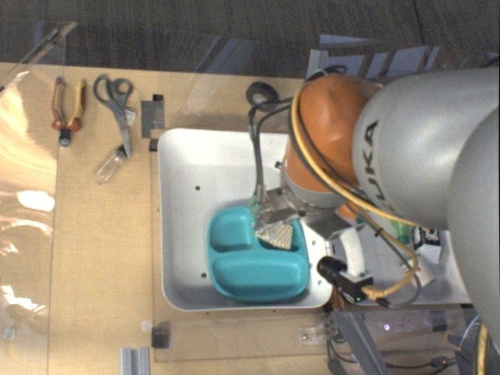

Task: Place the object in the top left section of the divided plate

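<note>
Teal divided plate [254, 268] sitting in the white bin [187, 209], toward its near edge. Small grey speckled object [279, 235] lying in the plate's top right section, right under the arm's wrist. Hand [269, 209] just above that object; grip state impossible to tell. Scissors [117, 112] and pliers [66, 108] on the worktop [94, 272], well left of the bin.

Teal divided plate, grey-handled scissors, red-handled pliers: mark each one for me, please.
Teal divided plate [258, 276], camera view: floor of its large lower section.
Grey-handled scissors [123, 116], camera view: near the pivot, below the handle loops.
Red-handled pliers [66, 104], camera view: between the two handles.
</note>
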Action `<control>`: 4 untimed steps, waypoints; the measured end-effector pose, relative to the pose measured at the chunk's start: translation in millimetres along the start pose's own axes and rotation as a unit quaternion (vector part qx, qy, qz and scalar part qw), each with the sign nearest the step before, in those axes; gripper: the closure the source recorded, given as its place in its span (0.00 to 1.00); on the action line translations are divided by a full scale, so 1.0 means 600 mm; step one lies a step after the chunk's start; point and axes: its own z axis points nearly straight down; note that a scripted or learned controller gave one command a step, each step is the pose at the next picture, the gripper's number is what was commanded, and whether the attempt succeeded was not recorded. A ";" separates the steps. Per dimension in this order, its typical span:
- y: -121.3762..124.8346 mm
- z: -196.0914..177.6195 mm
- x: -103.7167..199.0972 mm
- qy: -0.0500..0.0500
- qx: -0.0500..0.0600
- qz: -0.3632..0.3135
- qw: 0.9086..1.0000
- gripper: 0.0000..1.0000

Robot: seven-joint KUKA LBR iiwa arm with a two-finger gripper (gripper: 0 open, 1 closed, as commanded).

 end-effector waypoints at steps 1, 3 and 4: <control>-0.011 0.044 -0.036 0.000 0.001 -0.011 1.000 1.00; 0.020 -0.083 0.063 0.000 0.000 0.000 1.000 1.00; 0.111 0.073 -0.007 -0.001 0.002 0.075 0.997 1.00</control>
